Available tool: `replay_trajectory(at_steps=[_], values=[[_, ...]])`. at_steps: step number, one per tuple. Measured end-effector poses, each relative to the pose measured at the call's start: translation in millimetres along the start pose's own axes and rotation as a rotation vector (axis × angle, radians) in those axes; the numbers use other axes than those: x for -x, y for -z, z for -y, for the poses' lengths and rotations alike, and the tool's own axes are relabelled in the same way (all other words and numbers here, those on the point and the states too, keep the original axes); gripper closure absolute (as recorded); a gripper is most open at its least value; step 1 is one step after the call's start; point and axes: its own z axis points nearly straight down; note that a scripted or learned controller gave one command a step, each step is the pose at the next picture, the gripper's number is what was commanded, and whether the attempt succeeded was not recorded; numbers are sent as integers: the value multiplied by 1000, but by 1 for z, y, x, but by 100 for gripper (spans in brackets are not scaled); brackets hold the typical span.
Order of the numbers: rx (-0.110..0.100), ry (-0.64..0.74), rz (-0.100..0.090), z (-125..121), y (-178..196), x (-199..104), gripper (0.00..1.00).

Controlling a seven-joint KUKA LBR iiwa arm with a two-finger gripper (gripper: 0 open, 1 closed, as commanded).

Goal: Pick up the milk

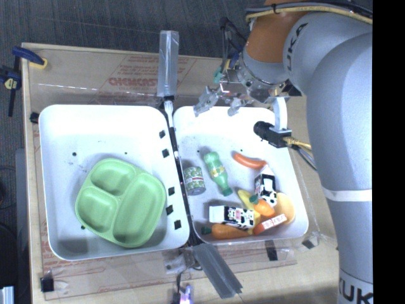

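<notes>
Pale wooden bench top with red printed lettering carries two shallow white plastic bins side by side: left bin, right bin, rims touching.

Two bins sit side by side on the bench. The left bin holds a tray. The right bin holds a can beside a bottle. A sausage lies right of the bottle. Two milk cartons sit near the front with a carrot. The gripper hangs over the back rim.
</notes>
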Motion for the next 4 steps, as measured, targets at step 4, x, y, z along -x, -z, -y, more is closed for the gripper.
replay_trajectory(at_steps=[4], values=[[5, 204, 2, 138, 52, 96, 0]])
